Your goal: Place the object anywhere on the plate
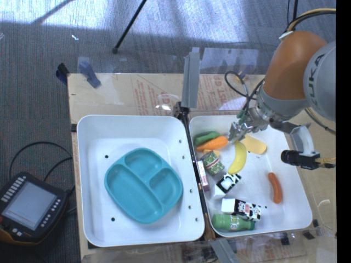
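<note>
Surface (131,92): brown board carrying two shallow white bins side by side.

Left bin (90,133): holds one teal plate (143,185) with three compartments, lying flat near the bin's middle, nothing on it.

Right bin (293,201): holds the loose items.
- Carrot (213,143), orange, at the upper left of the bin, lying against a green vegetable (204,137) just behind it.
- Banana (237,158), yellow, near the bin's middle, its upper end directly below the gripper.
- Pale yellow wedge (255,144), just right of the banana's upper end.
- Small green patterned can (213,163), left of the banana, below the carrot.
- Black-and-white packet (228,183), below the banana.
- Cow-patterned carton (241,207), lying on its side near the front.
- Green bottle (233,222), lying along the front wall, touching the carton.
- Sausage (275,188), reddish orange, well apart on the right side.

Arm: grey with orange band, entering from the right. Gripper (239,132) sits low over the upper part of the right bin, between the carrot and the pale wedge, close above the banana's tip. Its opening and any hold on an item cannot be told from this angle.

Off the surface: a handheld control pendant (30,206) with cable lies on the floor at lower left.
</note>
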Action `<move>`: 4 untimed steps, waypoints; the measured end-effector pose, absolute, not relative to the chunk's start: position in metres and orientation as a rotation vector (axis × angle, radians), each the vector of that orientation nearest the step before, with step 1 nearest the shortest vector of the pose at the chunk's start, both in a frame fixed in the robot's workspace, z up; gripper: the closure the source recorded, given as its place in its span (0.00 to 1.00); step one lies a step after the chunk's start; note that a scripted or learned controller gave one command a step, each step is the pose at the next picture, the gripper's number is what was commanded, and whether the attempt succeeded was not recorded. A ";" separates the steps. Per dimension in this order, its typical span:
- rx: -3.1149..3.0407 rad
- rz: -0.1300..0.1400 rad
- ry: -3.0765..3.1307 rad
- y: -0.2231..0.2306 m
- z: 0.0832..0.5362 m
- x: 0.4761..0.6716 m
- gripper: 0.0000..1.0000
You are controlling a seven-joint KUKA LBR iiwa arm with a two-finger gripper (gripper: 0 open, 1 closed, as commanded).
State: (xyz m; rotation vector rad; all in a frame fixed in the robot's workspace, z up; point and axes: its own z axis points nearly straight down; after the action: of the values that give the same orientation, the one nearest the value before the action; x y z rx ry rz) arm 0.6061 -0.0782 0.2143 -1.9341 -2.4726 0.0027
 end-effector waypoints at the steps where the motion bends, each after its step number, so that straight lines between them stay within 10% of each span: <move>1: -1.962 0.002 -2.452 -0.053 0.313 0.574 1.00; 3: -2.010 0.008 -2.408 0.087 0.185 0.541 1.00; 4: -2.012 0.007 -2.407 0.086 0.185 0.541 0.00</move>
State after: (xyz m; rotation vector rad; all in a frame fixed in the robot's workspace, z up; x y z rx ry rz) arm 0.5408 0.0861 0.1852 -2.0115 -2.4067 0.0070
